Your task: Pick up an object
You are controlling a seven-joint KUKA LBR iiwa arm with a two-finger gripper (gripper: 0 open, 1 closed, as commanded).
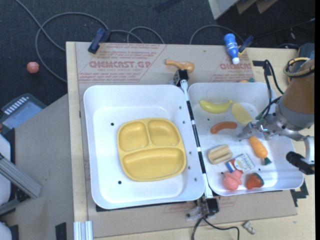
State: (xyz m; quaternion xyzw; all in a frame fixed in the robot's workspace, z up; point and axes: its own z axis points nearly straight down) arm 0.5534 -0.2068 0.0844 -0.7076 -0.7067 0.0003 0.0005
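- The gripper (251,131) hangs low over the right-hand bin (212,181), its metal fingertips just beside the top end of the carrot (258,146); whether they are spread or pressed together cannot be told from this slant, and nothing shows plainly between them.
- The carrot lies just below the tool, pointing down and to the right, with its green end farthest from the tool.
- To the tool's left lies the red sausage (223,127); up and to the left of the tool are the pale yellow lemon slice (241,112) and, beyond it, the banana (215,105).
- Down and to the left of the tool sit the bread roll (219,153) and a small printed packet (243,161); farther down are the pink toy (231,179) and the strawberry (254,181), close to the bin's near rim.
- Well to the tool's left, across the divider, the left-hand bin (100,114) bears a yellow sectioned plate (151,148).
- The arm's orange band (301,94) rises up and to the right of the tool.
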